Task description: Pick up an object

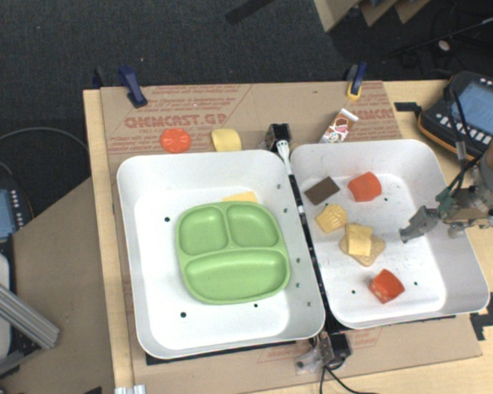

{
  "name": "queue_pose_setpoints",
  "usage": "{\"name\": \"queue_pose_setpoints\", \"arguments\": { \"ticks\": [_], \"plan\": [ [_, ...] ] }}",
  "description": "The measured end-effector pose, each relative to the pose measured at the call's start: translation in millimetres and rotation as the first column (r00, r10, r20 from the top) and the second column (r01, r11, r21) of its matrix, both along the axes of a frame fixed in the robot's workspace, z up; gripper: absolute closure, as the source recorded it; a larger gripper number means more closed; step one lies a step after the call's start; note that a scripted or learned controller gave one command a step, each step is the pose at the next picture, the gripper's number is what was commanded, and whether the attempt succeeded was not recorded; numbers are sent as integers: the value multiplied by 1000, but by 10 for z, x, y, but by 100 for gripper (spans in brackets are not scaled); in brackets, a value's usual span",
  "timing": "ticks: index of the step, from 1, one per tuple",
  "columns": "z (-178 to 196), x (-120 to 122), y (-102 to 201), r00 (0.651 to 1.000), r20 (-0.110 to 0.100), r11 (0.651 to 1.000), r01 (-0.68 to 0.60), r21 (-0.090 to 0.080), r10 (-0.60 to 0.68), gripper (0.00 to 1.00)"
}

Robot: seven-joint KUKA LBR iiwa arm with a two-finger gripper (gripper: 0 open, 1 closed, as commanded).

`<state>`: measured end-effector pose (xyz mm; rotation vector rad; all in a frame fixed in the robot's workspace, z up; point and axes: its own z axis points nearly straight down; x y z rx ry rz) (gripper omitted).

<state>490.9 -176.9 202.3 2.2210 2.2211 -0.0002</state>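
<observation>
In the right bin (419,166) lie a brown square (321,190), a red-orange block (364,186), two pale yellow pieces (331,218) (360,243) and a red piece (387,286). My gripper (418,222) hangs low over the right side of this bin, to the right of the lower yellow piece and above the red piece, touching none of them. The left bin (147,198) holds a green divided plate (231,251) with a yellow piece (240,198) at its far edge.
On the cardboard behind the bins sit an orange disc (176,140), a yellow object (225,140), a black clip (278,136) and a small wrapper (340,126). Blue clamps (131,87) (355,81) grip the board's far edge. A handheld device (466,116) lies at the right.
</observation>
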Motion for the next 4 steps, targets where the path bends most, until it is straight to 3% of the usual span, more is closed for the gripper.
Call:
{"name": "queue_pose_setpoints", "arguments": {
  "ticks": [1,2,3,4],
  "plan": [
    [-663,421,395,1000,-5,1000,-5,4,5,0],
    [-1206,317,646,1000,-5,1000,-2,3,2,0],
    [-1068,333,625,1000,3,1000,1,-1,-1,100],
    [-1074,331,625,1000,2,1000,2,-1,-2,0]
  ]
}}
